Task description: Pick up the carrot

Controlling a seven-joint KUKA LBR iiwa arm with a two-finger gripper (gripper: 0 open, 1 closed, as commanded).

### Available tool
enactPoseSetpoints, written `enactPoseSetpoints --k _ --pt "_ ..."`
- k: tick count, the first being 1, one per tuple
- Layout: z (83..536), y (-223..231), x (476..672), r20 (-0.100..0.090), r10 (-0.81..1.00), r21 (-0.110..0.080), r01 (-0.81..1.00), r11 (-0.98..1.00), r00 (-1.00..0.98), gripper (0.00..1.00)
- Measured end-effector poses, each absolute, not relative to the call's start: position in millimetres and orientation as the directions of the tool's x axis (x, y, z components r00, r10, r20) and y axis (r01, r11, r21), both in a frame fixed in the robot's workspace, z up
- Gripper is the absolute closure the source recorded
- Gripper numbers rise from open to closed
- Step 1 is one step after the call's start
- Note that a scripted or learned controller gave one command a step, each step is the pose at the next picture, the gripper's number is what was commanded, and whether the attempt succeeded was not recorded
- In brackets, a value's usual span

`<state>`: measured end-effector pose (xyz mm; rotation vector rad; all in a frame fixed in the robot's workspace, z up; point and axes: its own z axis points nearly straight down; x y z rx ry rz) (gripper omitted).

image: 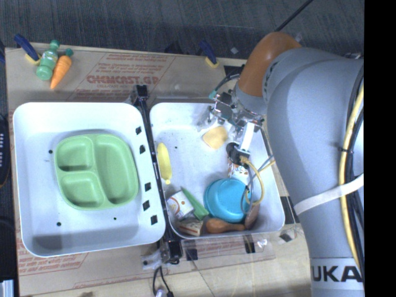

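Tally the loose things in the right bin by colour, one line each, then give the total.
Yellow: 2, banana, pale wedge
Blue: 1, bowl
Brown: 1, bottom-edge piece
White-and-green: 1, carton
Total: 5

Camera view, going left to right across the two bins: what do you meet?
Green divided plate in the left bin → banana at the right bin's left wall → cheese wedge → gripper just above it.
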<state>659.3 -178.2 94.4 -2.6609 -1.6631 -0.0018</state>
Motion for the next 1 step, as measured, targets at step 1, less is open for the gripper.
enactPoseSetpoints --k 1 --pt "105.4 -176.7 660.1 0.001 0.904 -0.005 0.904 -0.427 0.427 1.00"
